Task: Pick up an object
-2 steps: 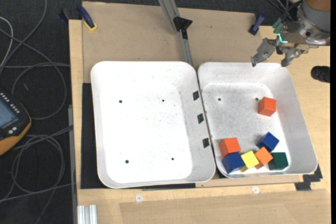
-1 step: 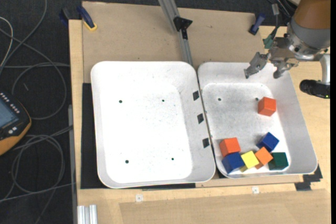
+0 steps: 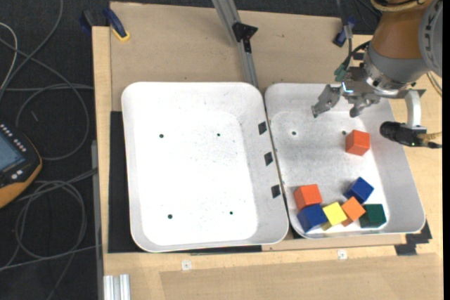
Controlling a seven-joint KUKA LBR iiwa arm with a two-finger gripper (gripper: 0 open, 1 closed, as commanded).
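Hovering over the right bin (image 3: 394, 179) with fingers spread and nothing between them, the gripper (image 3: 342, 105) is in the approach step. Nearest target — the lone orange cube (image 3: 358, 142) — lies just below it; descending over it comes next.

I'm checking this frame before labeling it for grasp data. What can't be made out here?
- Arm: cut off by the camera view's top and right edges.
- Blue cube and green cube: lower faces hidden behind the right bin's near rim.
- Clustered cubes: whether they touch is too small to tell.
- Device at left: cut off by the edge.
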